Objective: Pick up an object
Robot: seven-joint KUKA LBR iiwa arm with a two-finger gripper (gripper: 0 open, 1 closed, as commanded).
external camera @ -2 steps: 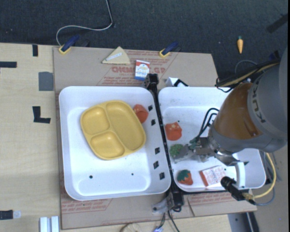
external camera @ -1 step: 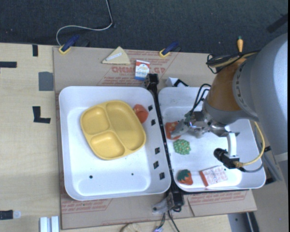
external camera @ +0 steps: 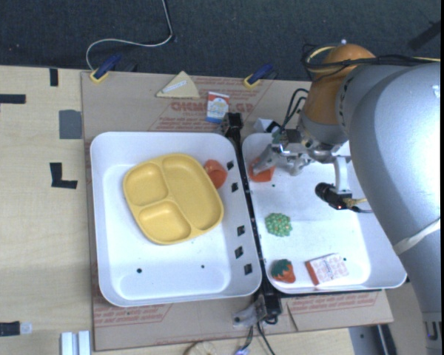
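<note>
From above, the gripper (external camera: 270,161) sits low in the right bin (external camera: 370,268), its fingers either side of a small orange object (external camera: 262,173); whether they actually pinch it I cannot tell. A green ball (external camera: 278,224) lies below them.

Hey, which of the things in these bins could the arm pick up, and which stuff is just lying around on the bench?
Could be picked:
yellow divided plate
orange piece beside it
orange piece under the gripper
green ball
strawberry toy
red-and-white packet

Lying about:
small carton
tan wedge
blue clips
white cable
</note>
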